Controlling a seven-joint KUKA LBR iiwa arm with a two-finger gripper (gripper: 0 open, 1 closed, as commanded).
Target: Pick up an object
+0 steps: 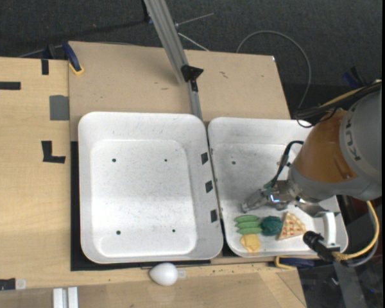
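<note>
Several small toys lie along the front edge of the right bin (244,133): a green pea pod (247,222), a dark teal lump (270,224), a pizza slice (292,226) and a yellow piece (250,241). My gripper (253,202) reaches in from the right and points left, low over the bin floor just behind the pea pod and the teal lump. I see nothing held in it. The grey and orange wrist (327,159) covers the bin's right side.
The left bin (141,185) stands beside the right one, with a shared rim between them. A white egg-shaped object (163,273) lies on the bench in front of the left bin. A grey metal bar (170,31) slants in at the back.
</note>
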